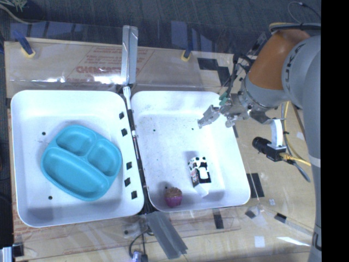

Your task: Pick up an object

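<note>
Hand (210, 116) hangs over right bin's (163, 105) far side w/ nothing in it, grip state unclear, prob. staging for black-white tube (199, 174) or purple item (173, 196) near front edge.

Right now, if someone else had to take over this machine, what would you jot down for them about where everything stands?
Claw: hanging over the upper right part of the right bin, nothing between its fingers; whether they are open or shut is too blurred to tell.
Things: a small black-and-white tube lies in the right bin's lower half; a small pinkish-brown cupcake-like item sits near that bin's front edge. A blue divided plate lies in the left bin.
Done: nothing picked up yet.
Left: bring the claw down on one item, probably the tube as the nearest, close and lift.
</note>
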Robot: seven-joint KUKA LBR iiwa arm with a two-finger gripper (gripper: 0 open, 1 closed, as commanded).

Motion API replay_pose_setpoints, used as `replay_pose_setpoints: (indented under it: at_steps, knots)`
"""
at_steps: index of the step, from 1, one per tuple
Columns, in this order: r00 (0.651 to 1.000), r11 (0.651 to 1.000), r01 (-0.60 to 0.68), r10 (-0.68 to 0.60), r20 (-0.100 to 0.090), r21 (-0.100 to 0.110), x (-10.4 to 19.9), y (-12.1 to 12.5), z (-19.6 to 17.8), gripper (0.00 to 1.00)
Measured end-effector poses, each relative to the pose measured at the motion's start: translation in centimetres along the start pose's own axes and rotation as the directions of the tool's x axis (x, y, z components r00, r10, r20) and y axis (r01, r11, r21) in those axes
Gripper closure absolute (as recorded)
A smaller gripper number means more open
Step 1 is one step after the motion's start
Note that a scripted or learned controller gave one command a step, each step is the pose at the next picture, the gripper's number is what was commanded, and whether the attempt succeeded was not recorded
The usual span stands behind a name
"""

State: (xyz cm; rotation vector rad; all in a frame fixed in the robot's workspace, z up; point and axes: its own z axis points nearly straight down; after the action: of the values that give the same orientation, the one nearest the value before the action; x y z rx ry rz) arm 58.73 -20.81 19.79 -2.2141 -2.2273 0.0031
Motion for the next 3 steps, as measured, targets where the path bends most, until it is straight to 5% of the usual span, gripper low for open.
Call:
replay_pose_setpoints:
  at_steps: [1, 2, 3]
  knots:
    - [1.0, 1.0, 0.002, -0.002, -0.002, 0.001, -0.2, -7.0, 10.7, 0.0]
    - [1.0, 1.0, 0.003, -0.003, -0.002, 0.0, -0.1, -11.0, 10.7, 0.0]
    - [1.0, 1.0, 0.008, -0.008, 0.001, -0.006, -0.1, -10.8, 9.6, 1.0]
